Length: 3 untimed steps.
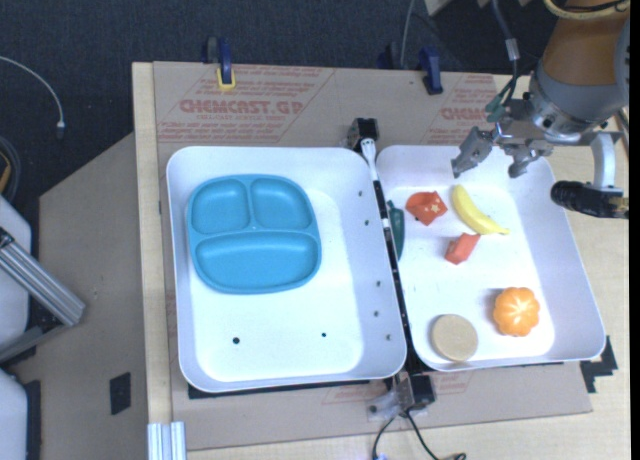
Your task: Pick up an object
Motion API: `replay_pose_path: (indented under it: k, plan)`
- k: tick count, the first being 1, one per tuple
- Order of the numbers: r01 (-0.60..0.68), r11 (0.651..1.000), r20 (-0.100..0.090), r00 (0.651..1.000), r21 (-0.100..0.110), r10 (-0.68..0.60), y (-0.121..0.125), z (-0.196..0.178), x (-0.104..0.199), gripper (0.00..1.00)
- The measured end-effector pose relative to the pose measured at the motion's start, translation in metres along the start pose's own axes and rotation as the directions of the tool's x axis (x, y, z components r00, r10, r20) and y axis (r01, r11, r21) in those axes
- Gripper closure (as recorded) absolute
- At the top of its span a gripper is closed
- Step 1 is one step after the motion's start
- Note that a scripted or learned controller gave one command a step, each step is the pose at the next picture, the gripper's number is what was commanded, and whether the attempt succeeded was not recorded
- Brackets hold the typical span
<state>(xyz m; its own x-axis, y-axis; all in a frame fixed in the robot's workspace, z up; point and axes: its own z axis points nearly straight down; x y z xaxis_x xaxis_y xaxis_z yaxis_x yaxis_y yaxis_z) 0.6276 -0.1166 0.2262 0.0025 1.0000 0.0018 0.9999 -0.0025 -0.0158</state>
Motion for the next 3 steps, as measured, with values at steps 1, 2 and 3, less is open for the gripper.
replay_pose_path:
  k: [1, 2, 3]
  plan:
    - [0.003, 1.0, 0.002, 1.0, -0.015, -0.003, 0.002, -0.009, 0.0, 0.0]
    - [0.003, 1.0, 0.002, 1.0, -0.014, -0.003, 0.013, 0.043, 0.0, 0.0]
    - [0.003, 1.0, 0.001, 1.0, -0.012, -0.003, 0.015, 0.104, -0.005, 0.0]
